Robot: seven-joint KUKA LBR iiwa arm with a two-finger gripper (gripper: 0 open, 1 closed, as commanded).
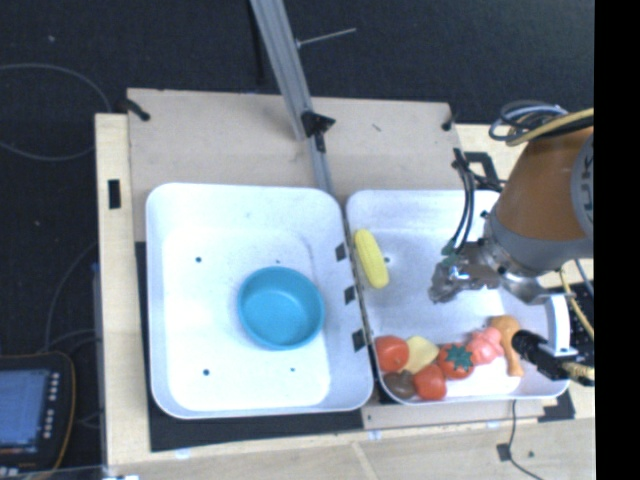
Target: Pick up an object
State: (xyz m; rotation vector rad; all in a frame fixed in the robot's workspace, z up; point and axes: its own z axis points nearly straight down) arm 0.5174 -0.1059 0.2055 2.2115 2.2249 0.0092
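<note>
Gripper [446, 281] is seen low over the right bin [420, 218], near its middle, hanging from the grey and orange arm [540, 203] that comes in from the right. Whether anything is gripped cannot be told, as the tip is small and blurred. A yellow corn cob [371, 258] is laid against the bin's left wall, to the left of the gripper and apart from it. Along the near wall a cluster of toy food is gathered: a red tomato [391, 352], a yellow piece [422, 351], a strawberry [457, 360], a second red piece [431, 383], a pink toy [486, 346] and an orange one [507, 330]. A blue bowl [281, 308] is set upright near the middle of the left bin [180, 228].
</note>
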